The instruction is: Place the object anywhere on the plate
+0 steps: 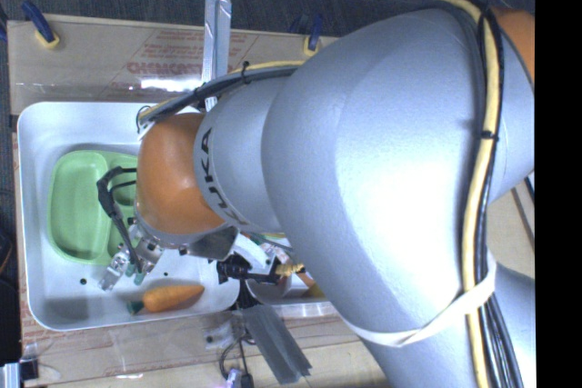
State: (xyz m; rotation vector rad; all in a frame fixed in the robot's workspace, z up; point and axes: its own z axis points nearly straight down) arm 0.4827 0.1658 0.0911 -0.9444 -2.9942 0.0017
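Plainly the task is not yet done: the carrot (pixel 173 296), which I take to be the object meant, lies on its side on the white floor of the left bin (pixel 32 150), close to that bin's near wall, its green end pointing toward the gripper. It is off the green plate (pixel 75 206), which sits in the same bin, further left and a little further back, with bare floor between the two. The gripper (pixel 123 268) hangs low between the plate's near edge and the carrot, just beside the carrot's green end. Whether it is spread or pressed together I cannot tell, as it is small and blurred under the orange band (pixel 173 177). By my judgement everything is left to do: the grasp, the lift, the short carry to the plate and the release. The arm (pixel 382 177) covers most of the bench, and a few small things peep from under it at the bin's right end, too hidden to name. The near wall, so close to the carrot, may crowd a grasp
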